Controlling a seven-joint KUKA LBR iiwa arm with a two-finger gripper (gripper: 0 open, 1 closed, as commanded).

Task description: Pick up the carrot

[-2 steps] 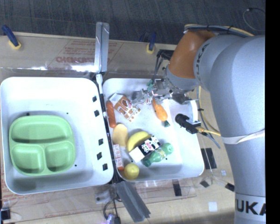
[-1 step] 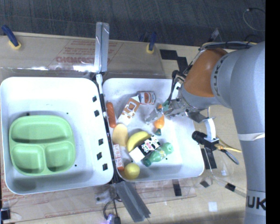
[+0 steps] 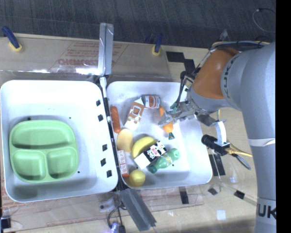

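Grey arm [image 3: 252,96] enters from the right, orange band [image 3: 211,76] above the wrist, reaching over the right bin's far-right part.

Left bin [image 3: 48,93]: holds a green divided tray [image 3: 42,150], three compartments, lying flat toward the bin's left side.

Right bin [image 3: 194,169]: crowded with objects, mostly left and centre.

Banana [image 3: 141,145] lies near centre, curved, touching a pale yellow rounded fruit [image 3: 124,140] on its left. Green bottle [image 3: 164,160] lies on its side just right of the banana, beside a small black-and-white carton [image 3: 154,152]. A white and orange box [image 3: 134,114] is tilted above the banana. Small can [image 3: 151,101] lies on its side near the bin's far wall. Red-orange sausage-shaped item [image 3: 115,119] lies along the left wall. Lemon [image 3: 137,177] sits at the near edge.

Gripper [image 3: 174,114] hangs low over the bin's right-centre. Finger state: cannot tell, tips blurred against the clutter.

Carrot [image 3: 168,127]: small orange piece with green end, just below the gripper tip, touching or nearly so; whether it is gripped cannot be made out. Another small orange bit [image 3: 161,112] shows just left of the gripper.
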